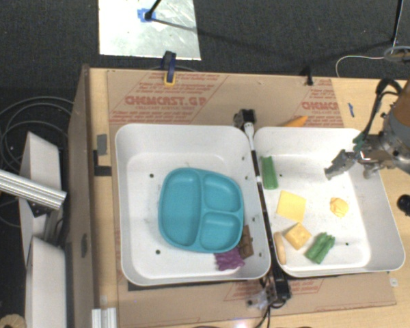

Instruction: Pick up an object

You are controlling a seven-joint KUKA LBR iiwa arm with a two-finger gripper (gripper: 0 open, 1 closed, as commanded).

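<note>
Gripper: I had the grey two-finger gripper [343, 162] hanging over the upper right part of the right-hand shallow white plastic bin [376, 265], reaching in from the right.
Jaws: I could not tell from this slanted view whether they stood apart or together; nothing showed between them.
Nearest object: the small crumpled yellow lump [339, 207] lay just below the gripper, toward the bin's near side, apart from everything else.
Direction to it: from the gripper, toward the near rim and barely to the side; I judged this the shortest move.
Its axis: too small and rounded for me to name a long axis, so I judged wrist angle to matter little.
Other candidates: the flat yellow square block [291, 206] and the pale yellow chunk [298, 236] lay further left; the green ridged piece [320, 247] lay low in the bin, tilted; the upright green bar [268, 171] ran along the left wall.
Risk: I judged the bar awkward, lying so near the wall.
Left bin: the teal compartment plate [199, 209] sat well apart, not in play.
</note>
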